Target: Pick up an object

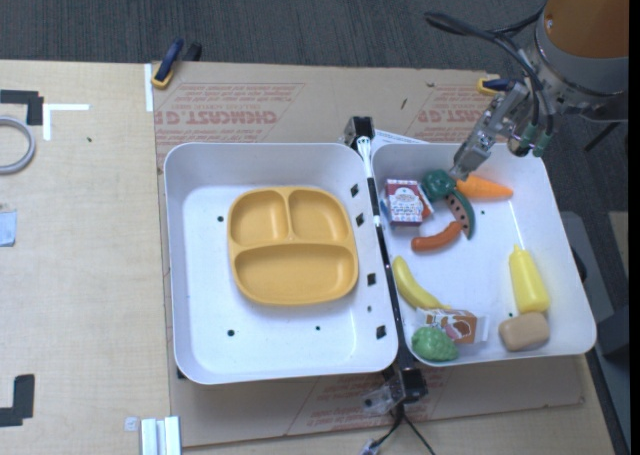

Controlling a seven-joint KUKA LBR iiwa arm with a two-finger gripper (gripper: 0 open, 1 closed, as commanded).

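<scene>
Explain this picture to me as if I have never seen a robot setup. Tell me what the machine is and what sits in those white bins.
One camera looks down at a slant on a bench with two shallow white bins. The grey and orange robot arm reaches in from the right; its gripper hangs low over the right bin, just above a toy carrot. That bin also holds a small red carton, a sausage, a banana, a yellow bottle, a broccoli floret and a tan bread roll. The left bin holds a yellow divided plate. Nothing appears to be held.
</scene>
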